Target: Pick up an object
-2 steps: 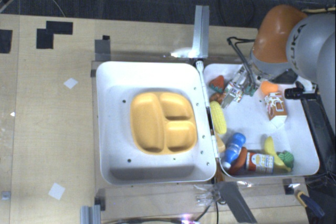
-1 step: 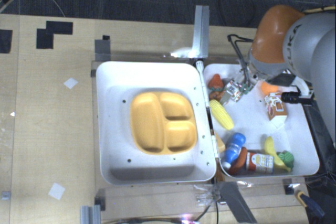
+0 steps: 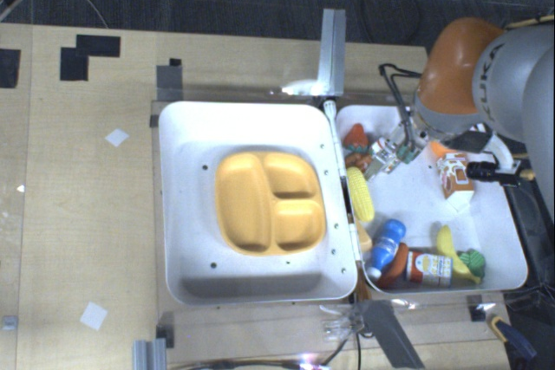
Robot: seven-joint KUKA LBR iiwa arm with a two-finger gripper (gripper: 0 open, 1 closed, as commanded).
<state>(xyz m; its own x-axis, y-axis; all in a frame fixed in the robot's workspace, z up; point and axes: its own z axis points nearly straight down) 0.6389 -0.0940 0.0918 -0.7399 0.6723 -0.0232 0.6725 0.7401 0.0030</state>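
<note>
Ketchup bottle [image 3: 428,267], blue bottle [image 3: 387,240] and banana [image 3: 447,240] crowd the right bin's [image 3: 503,225] front edge — behind them the gripper [image 3: 392,153] hovers low beside the corn cob [image 3: 360,193], near a small carton [image 3: 454,177]; its grip cannot be told. Left bin [image 3: 182,212] holds a yellow tray [image 3: 267,202].

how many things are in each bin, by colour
Yellow: 3 — divided plastic tray, corn cob, banana
Red: 2 — ketchup bottle, strawberry-like toy
Blue: 1 — small bottle
White and orange: 1 — small carton
Green: 1 — leafy toy
Total: 8
</note>
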